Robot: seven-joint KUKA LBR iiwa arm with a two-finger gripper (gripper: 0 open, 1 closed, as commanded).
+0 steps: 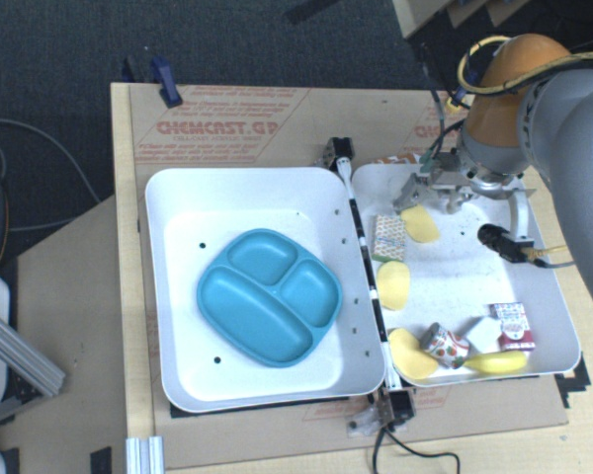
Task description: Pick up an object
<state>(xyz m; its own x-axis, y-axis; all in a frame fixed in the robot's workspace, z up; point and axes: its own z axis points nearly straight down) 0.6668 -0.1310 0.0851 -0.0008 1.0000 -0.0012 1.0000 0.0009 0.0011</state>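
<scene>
Left bin (168,294), frame centre: blue divided tray (268,297). Right bin (549,309): small yellow pieces and packets along lower edge. Pincer (430,194) at upper right, just above yellow piece (421,226); grip state cannot be told.

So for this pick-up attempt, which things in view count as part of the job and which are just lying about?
Part of the job:
- claw, low in the right bin
- yellow piece just under it
- patterned packet beside that
- other pickable items there: yellow piece, red-and-white carton, banana, small can

Lying about:
- blue divided plate in the left bin
- blue clip on the board
</scene>
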